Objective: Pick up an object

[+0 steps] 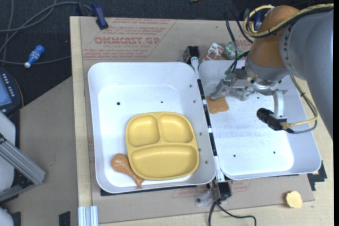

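- Two white bins sit side by side on the desk (pixel 79 114): the left bin (pixel 106 82) holds a yellow divided plate (pixel 160 145) with a tan drumstick toy (pixel 125 165) tucked against the plate's near-left edge; the right bin (pixel 254 151) holds a flat brown piece (pixel 217 105) lying close to its left wall.
- Above the right bin's far-left part hangs the gripper (pixel 233 88), low and just beside the brown piece, which looks the likeliest thing to be picked. Whether the fingers are spread or pressed together I cannot tell; nothing is visibly pinched.
- Risk: the piece looks thin and lies flat, so the fingers may slide over it and come up bare.
- Risk: it sits near the bin wall and the divider between the bins, which could block one finger or tilt the approach.
- A black cable end (pixel 270 119) hangs below the wrist over the bin floor and could snag or nudge things.
- Loose bits lie by the desk's far edge near the bin's far-left corner (pixel 222 51), and a yellow chunk (pixel 293 199) rests by the near-right corner.
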